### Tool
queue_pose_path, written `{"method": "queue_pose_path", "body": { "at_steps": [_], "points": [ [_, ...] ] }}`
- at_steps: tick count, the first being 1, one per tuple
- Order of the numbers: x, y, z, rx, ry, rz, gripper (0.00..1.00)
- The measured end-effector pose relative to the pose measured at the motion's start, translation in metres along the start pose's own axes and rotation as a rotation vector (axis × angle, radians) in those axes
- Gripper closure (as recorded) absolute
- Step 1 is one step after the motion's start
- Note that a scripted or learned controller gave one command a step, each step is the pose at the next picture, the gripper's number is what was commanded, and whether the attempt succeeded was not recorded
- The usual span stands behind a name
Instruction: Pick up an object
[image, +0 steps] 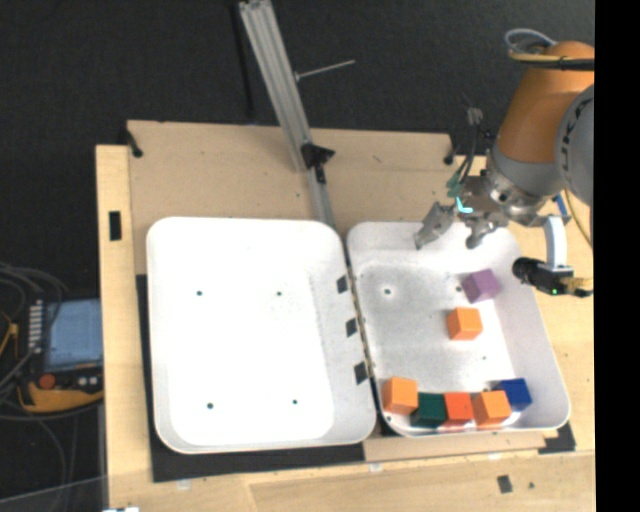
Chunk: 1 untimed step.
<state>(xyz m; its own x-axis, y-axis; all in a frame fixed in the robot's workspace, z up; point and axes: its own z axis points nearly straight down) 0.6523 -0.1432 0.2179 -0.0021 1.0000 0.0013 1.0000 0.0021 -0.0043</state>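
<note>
Arm: we see a grey arm (545, 120) with a smooth orange band above the wrist; its upper part is cut off at the right of the view.
Gripper: the gripper (455, 232) hangs over the far rim of the right bin, its two metal fingers spread apart with nothing between them.
Right bin: we note a shallow white tray (420, 330) with rounded corners and a faintly speckled floor.
Purple block: a small matte cube (481, 285), tilted, lies on the floor just below the gripper and apart from it.
Orange block: a cube (464, 323) sits alone near the middle of the right bin, close to the purple one.
Near-edge row: we count an orange cube (401, 394), a dark green cube (431, 408), a second orange cube (459, 406), a third orange cube (491, 407) and a blue cube (515, 393), packed along the near wall; whether they touch we cannot tell.
Left bin: a like white tray (250, 330), smooth, with four small dark dots.
Bench: flat pale board (390, 165), edged by dark matting.
Rail: a slim metal strut (285, 85) slants from the top edge down to the bins.
Hard to read: a blue device (70, 335) with cables at the left is blurred.
</note>
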Motion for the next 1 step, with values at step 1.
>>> {"method": "queue_pose_path", "body": {
  "at_steps": [1],
  "points": [
    [-0.0006,0.0009,-0.0031,-0.004,-0.003,-0.002,0.00]
  ]
}}
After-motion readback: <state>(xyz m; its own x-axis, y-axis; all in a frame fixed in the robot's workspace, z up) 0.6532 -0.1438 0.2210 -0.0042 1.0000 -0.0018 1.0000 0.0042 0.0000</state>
